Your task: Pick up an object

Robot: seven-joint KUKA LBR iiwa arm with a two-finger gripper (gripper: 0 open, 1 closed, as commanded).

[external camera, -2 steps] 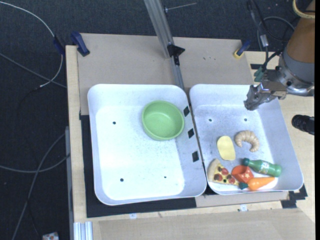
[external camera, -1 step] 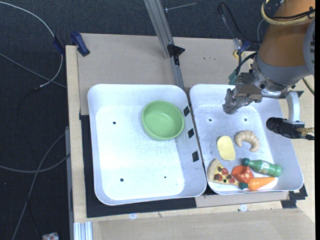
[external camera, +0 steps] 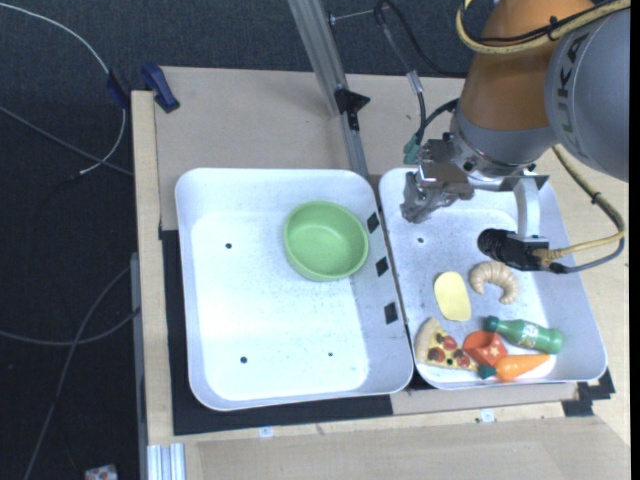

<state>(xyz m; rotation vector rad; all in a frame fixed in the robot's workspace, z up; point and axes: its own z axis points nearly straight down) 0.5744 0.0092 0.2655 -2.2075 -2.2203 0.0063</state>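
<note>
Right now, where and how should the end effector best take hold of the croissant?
Probably across the croissant's thick middle, coming straight down from above. It lies flat as an arch with tapered tips, and the yellow piece sits close on its left.

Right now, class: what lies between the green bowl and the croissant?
In the camera view, the two bins' adjoining rims run between the green bowl and the croissant, then bare white floor of the right bin.
</note>
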